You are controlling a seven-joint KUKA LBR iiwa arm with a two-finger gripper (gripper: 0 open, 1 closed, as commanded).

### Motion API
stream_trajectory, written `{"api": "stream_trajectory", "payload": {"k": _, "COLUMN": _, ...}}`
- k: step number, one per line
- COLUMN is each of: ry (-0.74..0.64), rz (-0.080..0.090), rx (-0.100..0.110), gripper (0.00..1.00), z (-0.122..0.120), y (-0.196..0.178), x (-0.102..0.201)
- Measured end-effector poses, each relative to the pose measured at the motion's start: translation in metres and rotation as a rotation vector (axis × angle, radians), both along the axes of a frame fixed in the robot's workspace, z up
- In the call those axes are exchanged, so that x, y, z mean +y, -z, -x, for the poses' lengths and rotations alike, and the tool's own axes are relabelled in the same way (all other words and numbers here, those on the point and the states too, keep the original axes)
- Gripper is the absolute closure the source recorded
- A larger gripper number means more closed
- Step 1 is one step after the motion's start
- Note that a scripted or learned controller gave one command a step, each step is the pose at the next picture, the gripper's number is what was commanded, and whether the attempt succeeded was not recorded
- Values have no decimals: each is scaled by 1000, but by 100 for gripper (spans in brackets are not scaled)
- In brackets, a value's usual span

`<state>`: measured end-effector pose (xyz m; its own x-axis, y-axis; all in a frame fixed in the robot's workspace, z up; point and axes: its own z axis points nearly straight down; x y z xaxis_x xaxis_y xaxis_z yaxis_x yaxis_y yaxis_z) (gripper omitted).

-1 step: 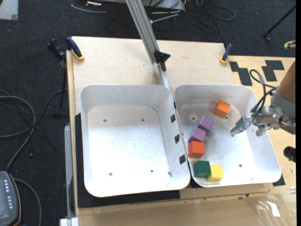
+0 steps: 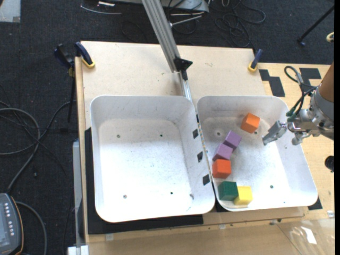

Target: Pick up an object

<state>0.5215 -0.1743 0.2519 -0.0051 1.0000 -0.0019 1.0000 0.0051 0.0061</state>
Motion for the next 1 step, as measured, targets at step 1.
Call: {"api": "stream_trajectory", "payload": {"k": 1, "ry": 1, "rz": -2, "rx": 9, "gripper": 0, "z": -45, "y": 138, "x": 23}}
